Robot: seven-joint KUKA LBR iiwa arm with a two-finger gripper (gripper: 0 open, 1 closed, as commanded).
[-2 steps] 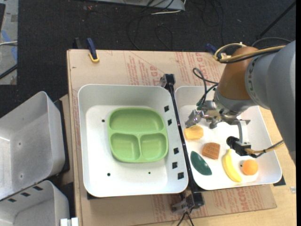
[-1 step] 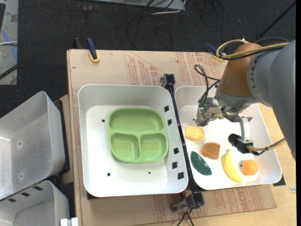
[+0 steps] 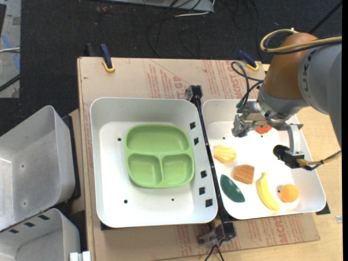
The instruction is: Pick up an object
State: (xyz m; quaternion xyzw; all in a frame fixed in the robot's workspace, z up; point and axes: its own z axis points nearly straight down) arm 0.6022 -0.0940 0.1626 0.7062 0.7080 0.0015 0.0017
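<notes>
The right bin [image 3: 310, 170] holds several toy foods. A pale yellow lump [image 3: 224, 154] lies near its left wall. An orange-brown waffle-like piece [image 3: 244, 173] sits in the middle, with a dark green leaf-shaped item [image 3: 232, 189] in front of it. A yellow banana [image 3: 266, 192] and a small orange ball [image 3: 289, 193] lie at the front right. My gripper [image 3: 243, 127] hangs low over the bin's far left part, above the yellow lump. A small red-orange object [image 3: 263, 128] peeks out just right of the gripper, mostly hidden by the wrist.
The left bin [image 3: 103, 145] carries a light green divided plate [image 3: 160, 155]. A black rail [image 3: 204, 145] separates the two bins. Clamps [image 3: 107, 58] hold the cardboard at the back. A grey tub [image 3: 32, 156] stands off the bench to the left.
</notes>
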